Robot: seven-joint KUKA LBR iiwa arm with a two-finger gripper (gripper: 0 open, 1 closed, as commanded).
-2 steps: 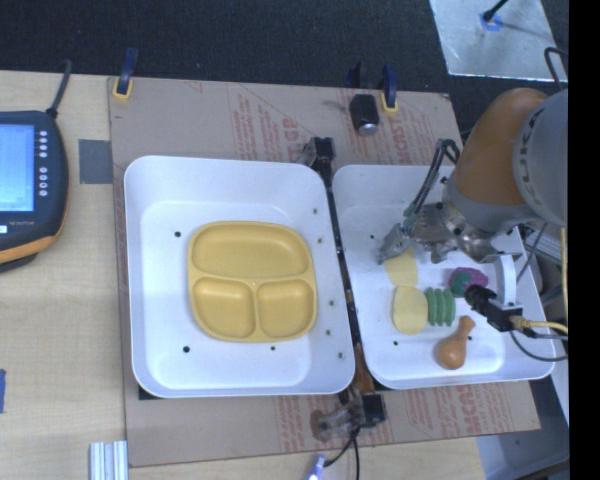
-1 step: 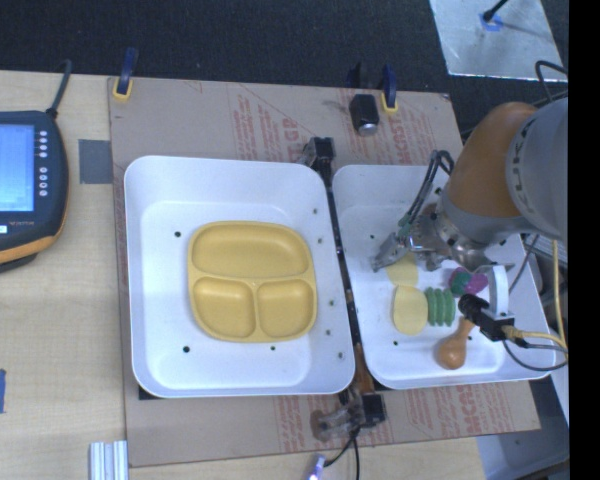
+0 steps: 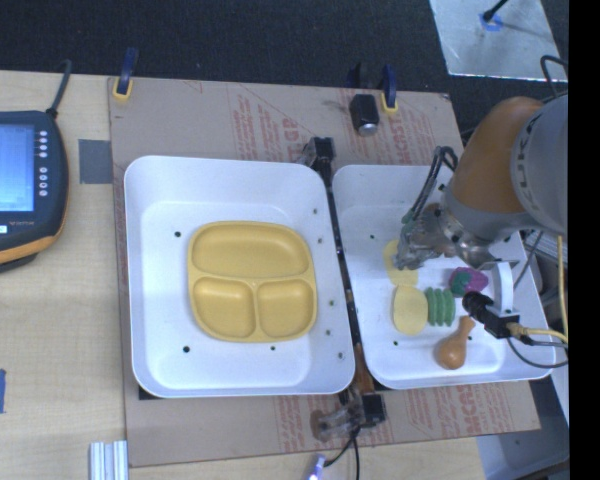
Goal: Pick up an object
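My gripper is down in the right bin, near its middle, right over a pale yellow piece that shows at its left side. Just below lie a yellow oval piece, a green ribbed object, a purple object and a brown wooden pear-shaped object. The grey arm with its orange band covers the bin's right part.
The left bin holds a yellow divided plate. A teach pendant lies at the far left of the bench. Clamps and a black fitting sit along the cardboard's far edge. A cable runs by the right bin's right rim.
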